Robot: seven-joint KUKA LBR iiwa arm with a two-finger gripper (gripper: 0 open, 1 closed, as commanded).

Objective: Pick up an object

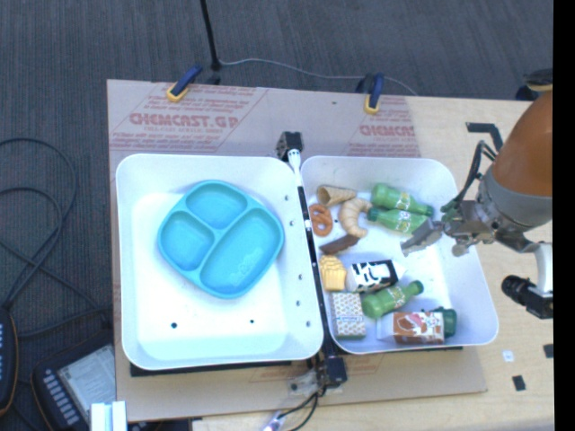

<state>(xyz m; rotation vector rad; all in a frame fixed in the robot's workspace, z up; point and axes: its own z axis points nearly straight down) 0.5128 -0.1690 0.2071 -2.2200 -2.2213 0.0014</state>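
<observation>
Camera view puts the green bottle point(398, 208) in the right bin point(467, 281), just left of my fingers point(435, 233), which hang spread and hold nothing. I should drop straight and straddle its narrow body. It lies flat, glossy green with a label, beside a croissant point(353, 218) and cone point(334, 193).
</observation>
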